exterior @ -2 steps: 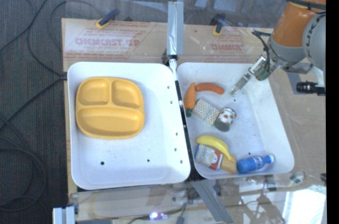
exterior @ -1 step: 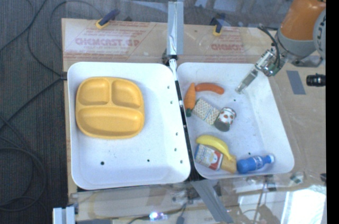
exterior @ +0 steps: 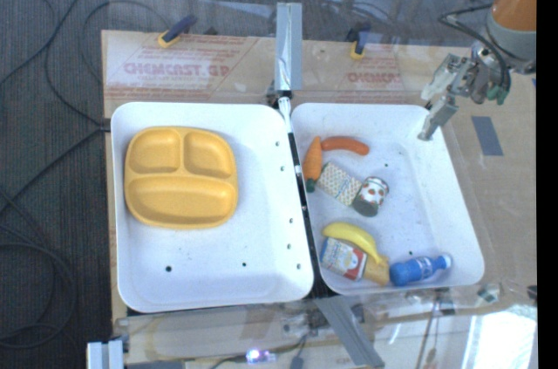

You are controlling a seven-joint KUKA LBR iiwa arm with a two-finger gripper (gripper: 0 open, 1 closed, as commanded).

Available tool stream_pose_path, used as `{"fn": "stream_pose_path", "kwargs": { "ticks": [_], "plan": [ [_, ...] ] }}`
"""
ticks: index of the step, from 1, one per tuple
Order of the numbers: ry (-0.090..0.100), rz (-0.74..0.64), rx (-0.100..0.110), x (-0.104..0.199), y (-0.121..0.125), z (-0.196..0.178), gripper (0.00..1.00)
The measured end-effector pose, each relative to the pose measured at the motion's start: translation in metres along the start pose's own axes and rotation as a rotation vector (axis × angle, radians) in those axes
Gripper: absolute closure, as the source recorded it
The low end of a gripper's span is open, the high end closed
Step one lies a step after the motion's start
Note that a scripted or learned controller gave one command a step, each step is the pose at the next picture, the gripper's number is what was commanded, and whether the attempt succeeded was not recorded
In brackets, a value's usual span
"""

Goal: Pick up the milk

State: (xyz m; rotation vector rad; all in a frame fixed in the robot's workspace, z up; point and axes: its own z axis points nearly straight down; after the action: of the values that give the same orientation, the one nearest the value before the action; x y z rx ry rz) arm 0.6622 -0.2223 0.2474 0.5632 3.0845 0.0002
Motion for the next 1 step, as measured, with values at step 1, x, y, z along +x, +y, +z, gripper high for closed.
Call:
{"fn": "stream_pose_path", "kwargs": {
  "ticks": [1],
  "plan": [
    [-0.012, -0.062, 0.0, 0.0478, 0.0262, 0.1147, 0.0]
  ]
}}
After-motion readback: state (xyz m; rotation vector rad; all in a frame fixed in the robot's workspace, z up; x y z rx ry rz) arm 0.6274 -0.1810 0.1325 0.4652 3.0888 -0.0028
